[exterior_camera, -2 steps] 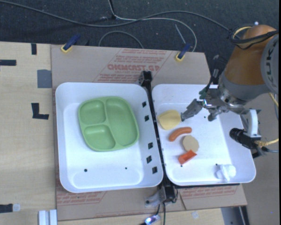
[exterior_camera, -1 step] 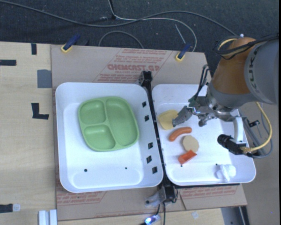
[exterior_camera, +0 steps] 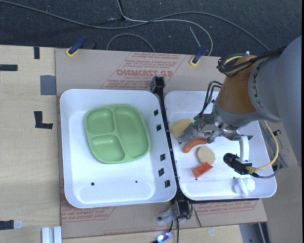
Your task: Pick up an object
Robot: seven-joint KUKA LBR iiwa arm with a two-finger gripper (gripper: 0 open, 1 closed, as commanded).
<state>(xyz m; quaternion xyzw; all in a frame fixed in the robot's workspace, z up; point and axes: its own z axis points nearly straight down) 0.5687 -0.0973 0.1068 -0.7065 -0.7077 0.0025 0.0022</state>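
In the right bin point(exterior_camera: 253, 189) lie several toy foods: a pale yellow piece point(exterior_camera: 180, 127), an orange sausage point(exterior_camera: 193, 145), a tan round piece point(exterior_camera: 206, 155), a red piece point(exterior_camera: 202, 170) and a small white piece point(exterior_camera: 242, 186). My gripper point(exterior_camera: 192, 132) reaches down from the right to a spot between the yellow piece and the sausage, low over them. The arm hides the gripper's upper part, and I cannot make out whether anything sits between its tips.
The left bin point(exterior_camera: 76, 186) holds a green divided plate point(exterior_camera: 116, 132). A black divider point(exterior_camera: 164, 146) runs between the two bins. Cables trail across the dark floor behind the bench. Yellow clamps point(exterior_camera: 197, 57) pin the cardboard at the back.
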